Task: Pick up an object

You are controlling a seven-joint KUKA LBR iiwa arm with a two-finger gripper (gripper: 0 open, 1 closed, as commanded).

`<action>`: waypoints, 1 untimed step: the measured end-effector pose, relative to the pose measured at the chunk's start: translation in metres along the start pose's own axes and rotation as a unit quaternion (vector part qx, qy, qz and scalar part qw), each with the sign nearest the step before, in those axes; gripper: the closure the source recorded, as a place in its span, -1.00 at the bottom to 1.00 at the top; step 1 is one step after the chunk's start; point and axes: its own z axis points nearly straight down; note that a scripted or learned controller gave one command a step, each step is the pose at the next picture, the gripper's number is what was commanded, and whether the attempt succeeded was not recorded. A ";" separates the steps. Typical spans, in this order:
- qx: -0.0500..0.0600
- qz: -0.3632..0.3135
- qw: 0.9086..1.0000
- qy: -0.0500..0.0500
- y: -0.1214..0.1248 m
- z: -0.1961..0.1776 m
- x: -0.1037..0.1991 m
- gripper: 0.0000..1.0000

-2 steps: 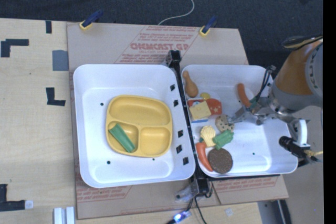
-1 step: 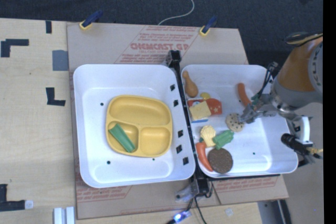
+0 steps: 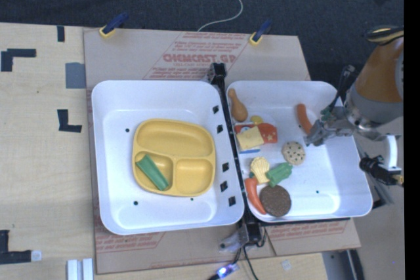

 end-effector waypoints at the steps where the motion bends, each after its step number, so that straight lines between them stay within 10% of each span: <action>1: -0.001 0.000 1.000 0.000 0.000 -0.064 0.002 1.00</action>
